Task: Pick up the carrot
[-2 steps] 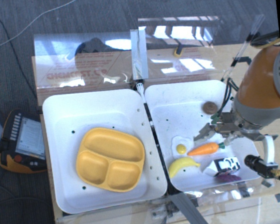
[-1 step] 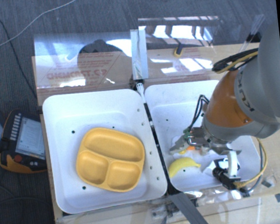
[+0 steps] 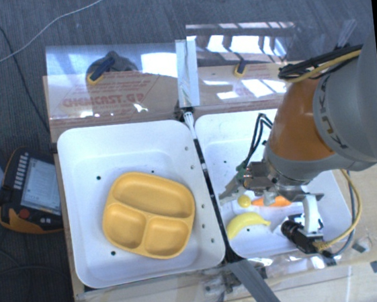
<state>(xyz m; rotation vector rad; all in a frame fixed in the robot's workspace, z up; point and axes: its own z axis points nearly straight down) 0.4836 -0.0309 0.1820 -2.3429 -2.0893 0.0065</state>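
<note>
Two shallow white bins are seen side by side on the bench. In the left bin (image 3: 78,193) a yellow divided tray (image 3: 148,214) is laid, tilted slightly, near the middle of the floor. Over the right bin (image 3: 225,143) the grey arm (image 3: 333,117) is reached in from the right, and its wrist is lowered close to the bin's floor. The carrot (image 3: 279,202) is found in the right bin, partly hidden under the gripper (image 3: 264,187), with only an orange sliver shown. Just beside it a small yellow-orange piece (image 3: 244,201) is seen, and a banana (image 3: 245,224) is laid nearer the front wall. Whether the carrot is gripped cannot be told.
</note>
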